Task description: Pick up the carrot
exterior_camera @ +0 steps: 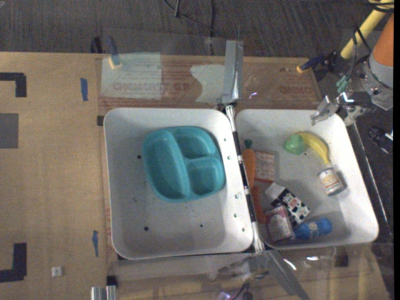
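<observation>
Nearest the camera, along the front of the right bin [365, 220], lay a blue bottle [314, 229], a pinkish packet [279, 222] and a small black-and-white box [292, 205]; their labels were too blurred to read. Behind them sat a small jar [331, 181]. The carrot [249, 166] lay against that bin's left wall, beside a printed card [265, 165]. A banana [316, 146] and a green fruit [294, 144] lay further back. The left bin [125, 230] held a teal divided plate [184, 162]. The end effector [332, 107] hovered over the far right corner; its state could not be told

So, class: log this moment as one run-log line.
claw: above right bin's far rim | carrot: right bin, left wall, untouched | step: approach
</observation>
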Available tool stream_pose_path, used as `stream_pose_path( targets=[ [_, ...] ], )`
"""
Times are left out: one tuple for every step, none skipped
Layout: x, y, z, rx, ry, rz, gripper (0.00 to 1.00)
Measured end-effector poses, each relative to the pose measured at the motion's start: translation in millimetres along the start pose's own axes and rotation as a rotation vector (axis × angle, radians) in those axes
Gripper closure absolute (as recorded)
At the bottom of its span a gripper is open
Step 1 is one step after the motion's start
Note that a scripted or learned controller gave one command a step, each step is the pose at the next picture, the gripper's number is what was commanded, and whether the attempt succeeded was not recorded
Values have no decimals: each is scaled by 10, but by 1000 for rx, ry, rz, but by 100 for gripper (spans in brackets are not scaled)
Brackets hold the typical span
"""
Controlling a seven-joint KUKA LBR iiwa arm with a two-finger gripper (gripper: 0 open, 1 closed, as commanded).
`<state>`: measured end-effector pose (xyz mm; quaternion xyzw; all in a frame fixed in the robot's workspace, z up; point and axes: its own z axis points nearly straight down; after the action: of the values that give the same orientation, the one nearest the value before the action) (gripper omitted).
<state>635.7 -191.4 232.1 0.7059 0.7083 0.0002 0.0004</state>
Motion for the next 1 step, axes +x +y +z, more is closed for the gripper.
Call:
stream_pose_path(
  targets=[
    [711, 293, 536, 2, 0, -13, 0]
  ],
)
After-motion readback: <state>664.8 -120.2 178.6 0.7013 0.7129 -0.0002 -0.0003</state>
